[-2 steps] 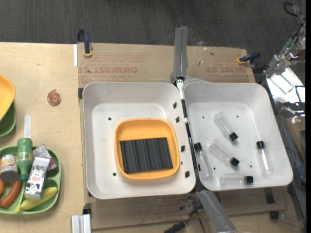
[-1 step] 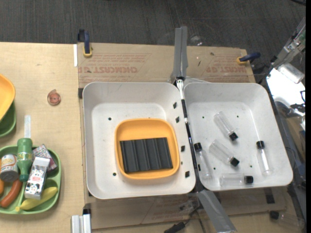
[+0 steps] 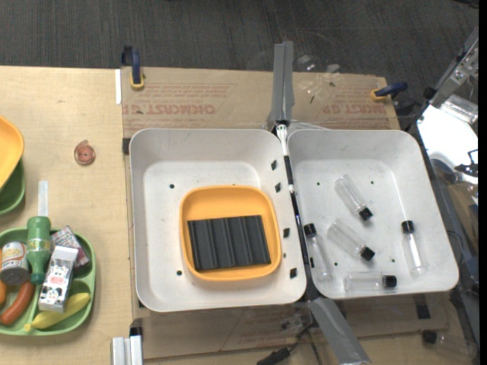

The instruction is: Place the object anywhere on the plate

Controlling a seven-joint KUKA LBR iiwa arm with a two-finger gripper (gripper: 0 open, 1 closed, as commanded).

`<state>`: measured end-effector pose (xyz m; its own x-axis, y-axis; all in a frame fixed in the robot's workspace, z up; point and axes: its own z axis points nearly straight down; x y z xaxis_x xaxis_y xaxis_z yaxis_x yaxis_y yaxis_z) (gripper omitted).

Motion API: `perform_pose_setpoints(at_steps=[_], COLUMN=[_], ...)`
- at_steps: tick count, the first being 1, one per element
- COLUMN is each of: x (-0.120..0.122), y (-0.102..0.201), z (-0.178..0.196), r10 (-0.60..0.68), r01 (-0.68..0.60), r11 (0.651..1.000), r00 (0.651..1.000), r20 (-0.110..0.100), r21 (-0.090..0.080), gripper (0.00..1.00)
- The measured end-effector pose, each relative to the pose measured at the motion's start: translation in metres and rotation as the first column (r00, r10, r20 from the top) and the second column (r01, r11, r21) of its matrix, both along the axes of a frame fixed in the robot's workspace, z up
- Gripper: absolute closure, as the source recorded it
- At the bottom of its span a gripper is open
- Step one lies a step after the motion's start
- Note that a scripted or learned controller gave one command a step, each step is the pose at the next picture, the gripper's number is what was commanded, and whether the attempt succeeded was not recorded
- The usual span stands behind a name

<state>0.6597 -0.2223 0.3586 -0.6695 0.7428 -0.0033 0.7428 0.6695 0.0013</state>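
Note:
An orange square plate (image 3: 228,195) lies in the middle of the left white bin (image 3: 152,204). A dark grey ribbed slab (image 3: 229,242) rests flat on the plate and covers most of its floor. In the right white bin (image 3: 403,150) lie several clear vials with black caps: one (image 3: 353,198) near the middle, one (image 3: 349,242) below it, one (image 3: 412,246) at the right, one (image 3: 369,282) along the front wall and one (image 3: 316,254) by the left wall.
A green tray (image 3: 84,310) with toy food and a small bottle (image 3: 36,247) stands on the wooden bench at the left, with an orange bowl (image 3: 7,154) above it. Clamps (image 3: 134,68) hold cardboard behind the bins. Metal hardware (image 3: 456,82) stands at the right.

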Motion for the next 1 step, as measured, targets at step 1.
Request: perform_pose_setpoints(at_steps=[1], x=[-0.0469], y=[0.0605], z=[-0.1388], r10=[0.037], r01=[-0.037], r11=[0.999], r00=[0.999], r20=[-0.003], r21=[0.001], gripper=[1.00])
